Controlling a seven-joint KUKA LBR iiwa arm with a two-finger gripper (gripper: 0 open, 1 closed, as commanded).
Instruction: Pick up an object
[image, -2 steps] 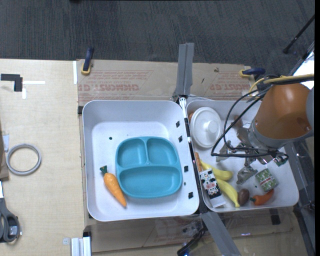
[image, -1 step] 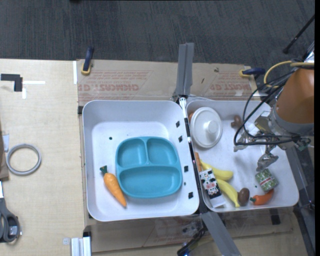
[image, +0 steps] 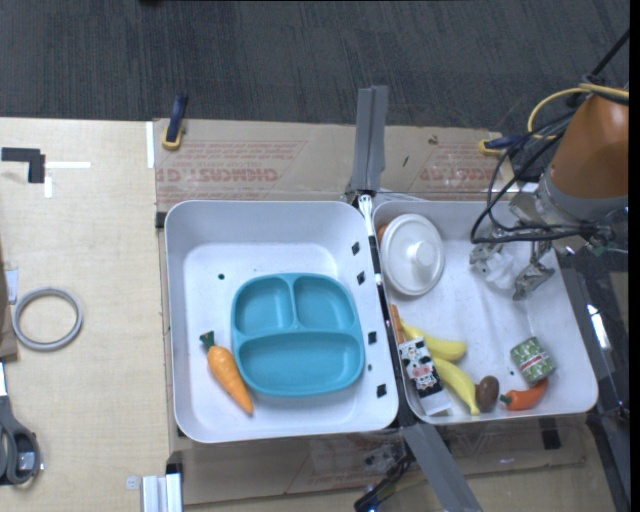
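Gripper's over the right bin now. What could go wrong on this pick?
1. The gripper hangs over bare floor of the right bin, between the white lidded bowl and the green can; closing here would likely grab nothing.
2. The bananas, cow-print carton and brown fruit lie crowded together, so a grasp there may nudge neighbours.

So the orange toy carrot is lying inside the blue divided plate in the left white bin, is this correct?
Not quite. The camera view shows the orange toy carrot lying on the floor of the left white bin, beside the lower left edge of the blue divided plate, not inside it. The plate's compartments hold nothing. The rest is right: both are in the left bin.
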